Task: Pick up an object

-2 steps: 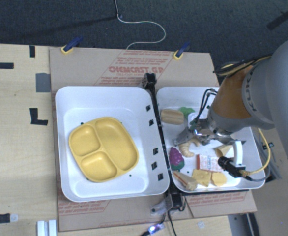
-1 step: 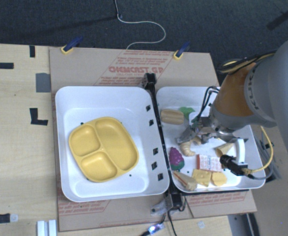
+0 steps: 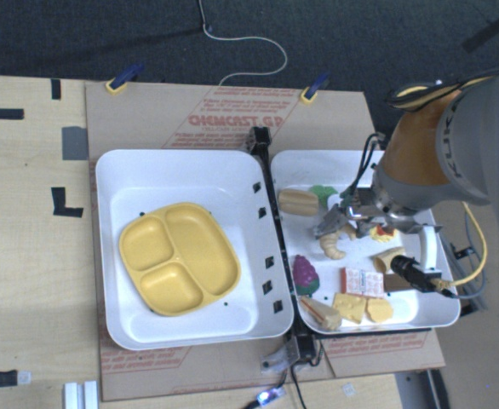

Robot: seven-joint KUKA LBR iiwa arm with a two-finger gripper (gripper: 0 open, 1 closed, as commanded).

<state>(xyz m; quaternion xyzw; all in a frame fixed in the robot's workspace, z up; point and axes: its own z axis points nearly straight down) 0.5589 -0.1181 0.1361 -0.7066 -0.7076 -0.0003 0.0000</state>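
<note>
Near edge of right bin (image 3: pixel 437 318): cheese wedges (image 3: pixel 362 307), purple piece (image 3: pixel 305 273). Mid: croissant (image 3: pixel 331 244) right under gripper (image 3: pixel 341 222), likely target; jaws look partly spread w/ nothing between. Farther: bread roll (image 3: pixel 298 202). Left bin (image 3: pixel 113 177): yellow tray (image 3: pixel 178 257).

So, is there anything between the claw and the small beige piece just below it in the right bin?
Nothing visible. The claw hangs directly above the beige piece; the bread roll and purple piece lie off to the sides.
</note>
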